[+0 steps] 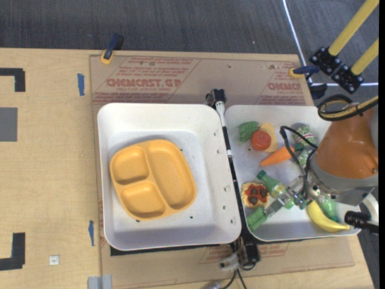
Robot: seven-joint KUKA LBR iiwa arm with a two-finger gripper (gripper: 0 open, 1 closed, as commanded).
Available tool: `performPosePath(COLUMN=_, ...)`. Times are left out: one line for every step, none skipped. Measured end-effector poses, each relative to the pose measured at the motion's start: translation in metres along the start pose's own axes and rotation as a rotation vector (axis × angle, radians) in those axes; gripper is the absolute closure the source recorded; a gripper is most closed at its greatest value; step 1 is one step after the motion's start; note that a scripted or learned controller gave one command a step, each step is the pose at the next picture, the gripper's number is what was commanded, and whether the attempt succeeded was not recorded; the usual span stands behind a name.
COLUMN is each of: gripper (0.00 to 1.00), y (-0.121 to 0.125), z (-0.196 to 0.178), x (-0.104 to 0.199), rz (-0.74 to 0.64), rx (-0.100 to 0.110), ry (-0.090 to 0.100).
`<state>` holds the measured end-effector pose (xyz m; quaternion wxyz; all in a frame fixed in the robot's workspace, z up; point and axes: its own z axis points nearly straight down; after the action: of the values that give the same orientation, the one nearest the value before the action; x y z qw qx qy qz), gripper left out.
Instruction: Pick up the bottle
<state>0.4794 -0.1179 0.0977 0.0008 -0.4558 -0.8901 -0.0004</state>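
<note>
The left bin (120, 179) is holding a yellow divided plate (153, 178), which is lying flat near its middle. In the right bin (240, 155), toys are crowding together: a small pizza slice (255, 194) is sitting near the dividing wall, a green leafy piece (248, 130) and a red tomato (261, 139) are lying at the far side, and an orange carrot (278, 156) is pointing left between them and the arm. The bottle (274, 186) (green, lying on its side) is resting just right of the pizza slice, with the gripper (296, 192) hovering at its right end. Whether the fingers are apart or together is impossible to tell. A yellow banana (325, 218) is lying at the near right, beside another green item that the orange-banded arm (346, 155) is partly hiding.
</note>
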Motion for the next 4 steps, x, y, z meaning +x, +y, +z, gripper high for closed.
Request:
performPosePath(gripper=1.0, y=0.001, z=-0.01, x=-0.001, rz=0.002, rx=-0.003, ry=-0.003)
performPosePath(gripper=0.0, y=0.0, z=-0.01, x=-0.001, rz=0.002, rx=-0.002, ry=-0.003)
performPosePath(gripper=0.0, y=0.018, z=0.006, x=0.0, rz=0.255, rx=-0.008, ry=-0.009)
performPosePath(gripper=1.0, y=0.018, z=0.0, x=0.001, rz=0.255, rx=-0.009, ry=-0.013)
